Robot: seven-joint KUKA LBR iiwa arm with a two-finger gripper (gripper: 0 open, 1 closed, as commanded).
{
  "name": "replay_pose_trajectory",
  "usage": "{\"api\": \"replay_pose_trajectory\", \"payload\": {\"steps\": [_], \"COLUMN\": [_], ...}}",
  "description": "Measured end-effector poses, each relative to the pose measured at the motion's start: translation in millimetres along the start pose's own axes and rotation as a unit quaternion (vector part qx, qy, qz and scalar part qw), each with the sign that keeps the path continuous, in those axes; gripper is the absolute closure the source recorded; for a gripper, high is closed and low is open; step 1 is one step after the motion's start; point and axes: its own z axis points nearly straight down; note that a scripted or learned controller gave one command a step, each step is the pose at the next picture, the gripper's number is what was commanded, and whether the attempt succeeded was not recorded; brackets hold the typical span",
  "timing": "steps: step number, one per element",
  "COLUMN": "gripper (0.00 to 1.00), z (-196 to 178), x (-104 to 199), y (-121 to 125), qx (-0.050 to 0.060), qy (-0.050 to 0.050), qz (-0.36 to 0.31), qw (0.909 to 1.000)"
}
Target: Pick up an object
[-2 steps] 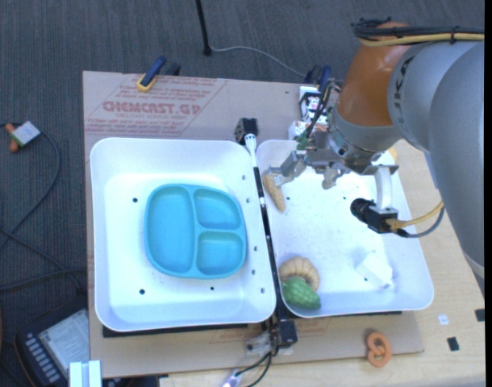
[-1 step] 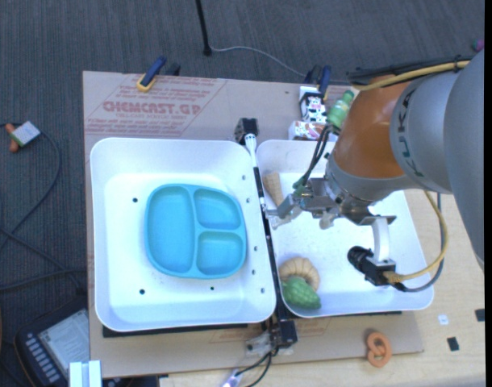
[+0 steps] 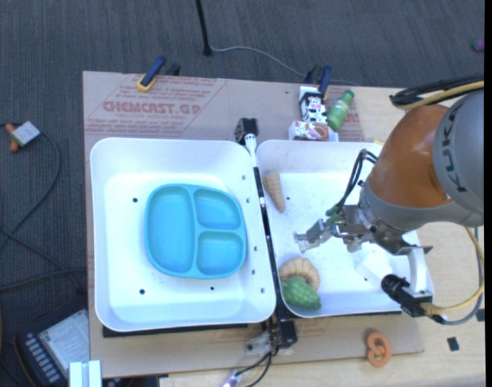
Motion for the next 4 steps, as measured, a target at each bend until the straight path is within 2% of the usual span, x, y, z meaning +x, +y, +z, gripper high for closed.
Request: {"api": "replay_pose_trajectory", "payload": {"steps": [1,2,3,4], "gripper": [0.00,0.00,1.00,1.00], "z": [93,68,59,-1], "x": [-36,-37,-38,32], "y": [57,147,147,107], "qx": [-0.002,-0.002,-0.001,-0.001], "qy": [0.000,0.000,-0.001,0.001], "qz": [-0.001,-0.001,-0.002,-0.002], "qw": [1.0000,1.0000,1.0000,1.0000]}}
